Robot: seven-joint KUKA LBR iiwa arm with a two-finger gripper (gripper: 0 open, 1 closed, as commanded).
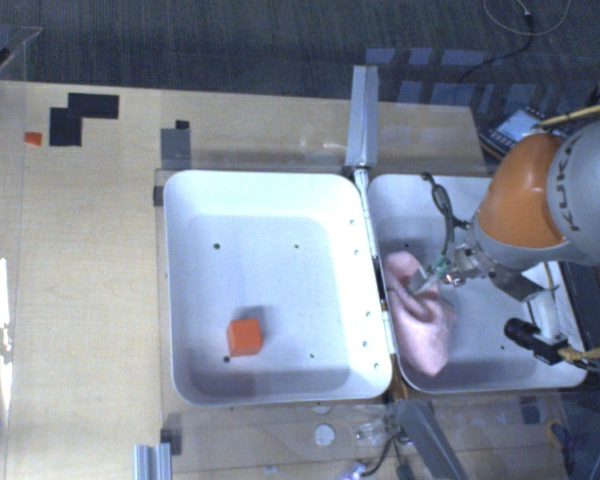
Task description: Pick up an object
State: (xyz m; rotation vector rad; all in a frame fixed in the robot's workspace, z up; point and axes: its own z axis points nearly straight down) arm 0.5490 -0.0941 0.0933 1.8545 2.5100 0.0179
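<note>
While the arm (pixel 555 203) reaches in from the right over the right bin (pixel 500 363), its gripper (pixel 432 276) is seen low against a pink cloth (pixel 420 318) lying by that bin's left wall. Whether the cloth is gripped cannot be told. An orange block (pixel 245 336) is seen in the left bin (pixel 260 208), near its front, well apart from the gripper.

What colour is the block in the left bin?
Orange. The block lies near the front of the left bin, clearest in the camera view.
</note>
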